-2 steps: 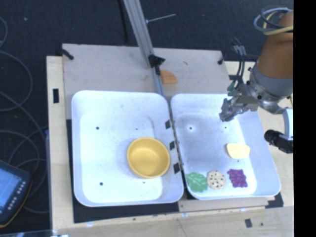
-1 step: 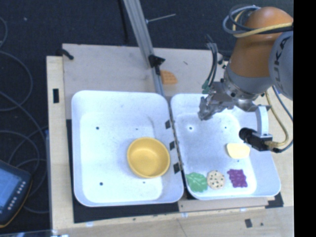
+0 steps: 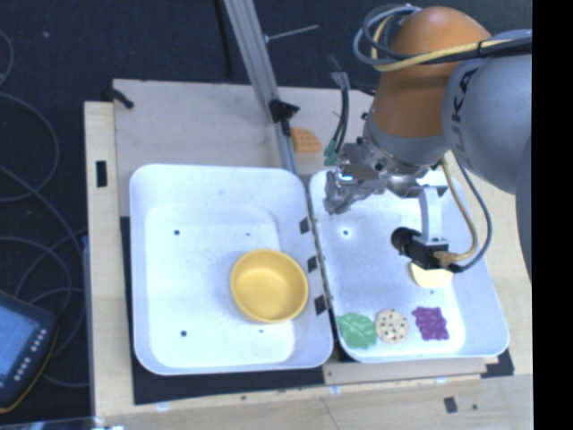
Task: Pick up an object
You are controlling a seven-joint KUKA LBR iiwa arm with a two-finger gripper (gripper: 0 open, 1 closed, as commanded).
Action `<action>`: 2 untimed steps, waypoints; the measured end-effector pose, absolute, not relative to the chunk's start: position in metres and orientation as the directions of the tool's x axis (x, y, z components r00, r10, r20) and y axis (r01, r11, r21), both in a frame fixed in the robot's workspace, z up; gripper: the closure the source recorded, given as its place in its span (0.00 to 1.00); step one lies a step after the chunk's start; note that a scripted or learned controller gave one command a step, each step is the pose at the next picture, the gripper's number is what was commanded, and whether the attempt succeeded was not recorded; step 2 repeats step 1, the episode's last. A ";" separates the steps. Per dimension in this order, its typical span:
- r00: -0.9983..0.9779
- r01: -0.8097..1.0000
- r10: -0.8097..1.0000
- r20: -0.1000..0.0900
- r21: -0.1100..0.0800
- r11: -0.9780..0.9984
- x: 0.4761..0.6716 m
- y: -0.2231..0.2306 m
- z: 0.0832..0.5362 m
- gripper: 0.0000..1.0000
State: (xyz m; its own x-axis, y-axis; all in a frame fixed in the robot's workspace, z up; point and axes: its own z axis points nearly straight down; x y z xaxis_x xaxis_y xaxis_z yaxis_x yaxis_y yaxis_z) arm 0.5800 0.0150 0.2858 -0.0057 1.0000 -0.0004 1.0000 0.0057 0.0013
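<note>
Two bins: left bin holds yellow bowl; right bin holds cookie; end effector state unclear.

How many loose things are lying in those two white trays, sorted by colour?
Yellow: 2, a round yellow bowl and a pale yellow piece partly hidden by a black part of the arm.
Green: 1, a flat green leafy piece.
Tan: 1, a round speckled cookie.
Purple: 1, a flat purple piece.
Total: 5
</note>
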 end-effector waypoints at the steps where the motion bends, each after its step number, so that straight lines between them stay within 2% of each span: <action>1: -0.006 1.000 1.000 -0.001 0.001 0.006 0.593 0.061 0.275 1.00; 2: -0.006 1.000 1.000 -0.001 0.001 0.006 0.593 0.061 0.275 1.00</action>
